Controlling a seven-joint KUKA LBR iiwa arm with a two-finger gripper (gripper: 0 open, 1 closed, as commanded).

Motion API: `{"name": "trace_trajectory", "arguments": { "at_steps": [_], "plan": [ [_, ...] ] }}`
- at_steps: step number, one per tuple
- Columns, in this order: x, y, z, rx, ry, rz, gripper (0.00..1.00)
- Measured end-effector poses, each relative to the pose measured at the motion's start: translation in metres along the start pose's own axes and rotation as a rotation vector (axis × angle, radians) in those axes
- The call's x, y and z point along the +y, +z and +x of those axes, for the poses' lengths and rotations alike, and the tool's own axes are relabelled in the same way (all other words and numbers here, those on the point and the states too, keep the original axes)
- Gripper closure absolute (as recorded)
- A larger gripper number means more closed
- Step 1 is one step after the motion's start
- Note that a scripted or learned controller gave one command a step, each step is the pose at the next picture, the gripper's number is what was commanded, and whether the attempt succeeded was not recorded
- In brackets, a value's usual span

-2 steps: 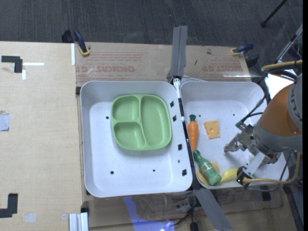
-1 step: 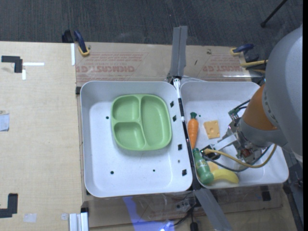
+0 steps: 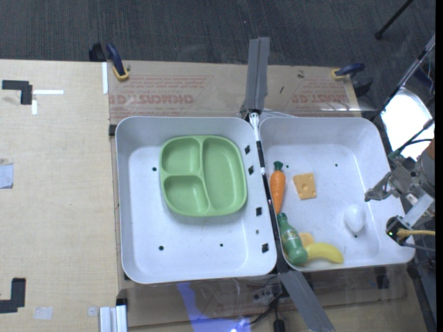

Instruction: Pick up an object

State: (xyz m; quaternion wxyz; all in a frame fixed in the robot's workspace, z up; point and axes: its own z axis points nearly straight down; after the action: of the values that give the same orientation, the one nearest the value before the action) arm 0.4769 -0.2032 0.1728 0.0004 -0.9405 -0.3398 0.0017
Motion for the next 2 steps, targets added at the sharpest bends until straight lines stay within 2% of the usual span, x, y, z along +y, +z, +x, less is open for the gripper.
{"name": "trace_trajectory", "arguments": {
  "at_steps": [1,2],
  "plan": [
    [-0.069,0.023,0.058,0.000,-0.025,0.002,0.00],
    [-0.039,0.035,0.091,-0.002,0.489,0.001,0.00]
  ]
}}
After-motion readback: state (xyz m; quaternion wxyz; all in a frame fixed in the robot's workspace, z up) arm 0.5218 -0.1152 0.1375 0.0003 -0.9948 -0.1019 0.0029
